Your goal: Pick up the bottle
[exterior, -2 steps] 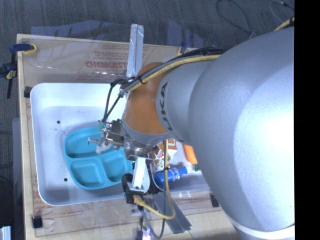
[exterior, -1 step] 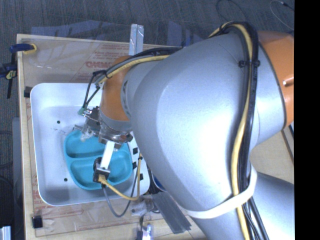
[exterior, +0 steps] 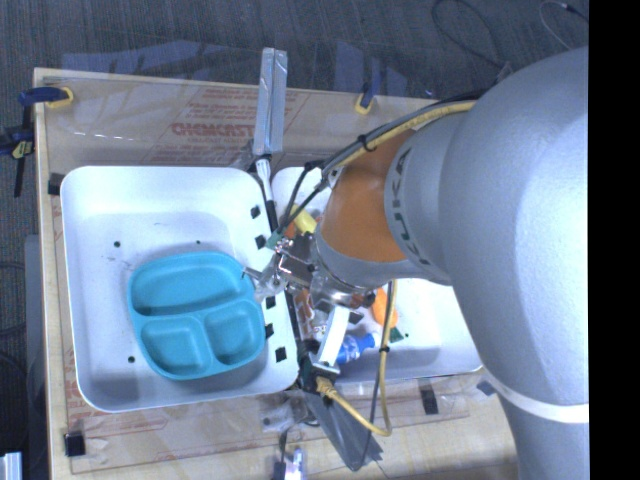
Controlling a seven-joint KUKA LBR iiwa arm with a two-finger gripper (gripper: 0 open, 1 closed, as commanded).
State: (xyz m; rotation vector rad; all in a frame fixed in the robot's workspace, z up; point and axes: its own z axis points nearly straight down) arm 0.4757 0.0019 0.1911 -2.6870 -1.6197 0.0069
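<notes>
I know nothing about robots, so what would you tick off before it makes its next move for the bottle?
1. Bottle found: cannot tell; a blue-and-white thing peeks out under the arm, perhaps the bottle.
2. Arm over the right bin: ok.
3. Bottle held: cannot tell; the arm hides it.
4. Room around it: not ok; an orange thing lies close by.
5. Blue tray out of the way: ok; it lies in the left bin.
</notes>
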